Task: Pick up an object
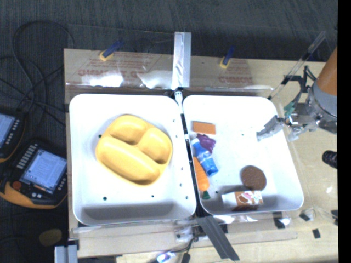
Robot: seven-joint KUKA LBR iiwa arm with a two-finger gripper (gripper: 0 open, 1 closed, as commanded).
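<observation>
In the right bin (285, 163) lie an orange block (203, 127), a purple item (206, 142), a blue bottle-like item (208, 162) and an orange stick with a green tip (202, 181), all along its left wall. A brown round disc (253, 176) and a small brown-and-white carton (245, 199) lie near the front. My gripper (278, 128) hovers over the bin's right rim near the back, well apart from every object and with nothing seen in it. The left bin (82, 190) holds a big yellow lumpy object (134, 148).
A metal divider post (181, 59) stands behind the seam between the bins. Clear plastic with blue and yellow clips lies at the back of the bench. Handheld controllers (38, 174) and cables lie on the floor to the left.
</observation>
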